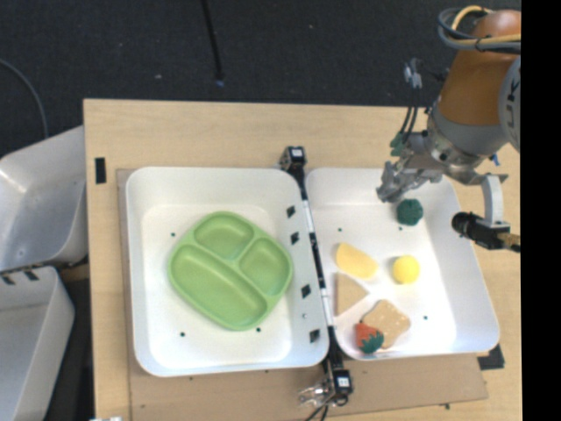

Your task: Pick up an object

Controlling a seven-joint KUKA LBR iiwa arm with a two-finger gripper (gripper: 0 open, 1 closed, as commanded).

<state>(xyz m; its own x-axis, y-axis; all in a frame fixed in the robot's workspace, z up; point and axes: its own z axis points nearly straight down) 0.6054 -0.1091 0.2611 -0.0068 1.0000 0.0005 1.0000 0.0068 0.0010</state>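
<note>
In the right bin (456, 318) lie a dark green ball (409, 211), a yellow ball (405, 269), a pale yellow wedge (355, 260), a tan triangle piece (348, 295), a slice of toast (386, 321) and a red-and-green strawberry (368, 337). My gripper (397, 185) hangs over the back of this bin, just up and left of the dark green ball. Nothing shows between its fingers.
The left bin (145, 323) holds a green divided plate (230, 269). A black-clipped divider (308, 261) runs between the bins. A white box (35, 200) sits off the bench at left. The arm (473, 86) comes in from the upper right.
</note>
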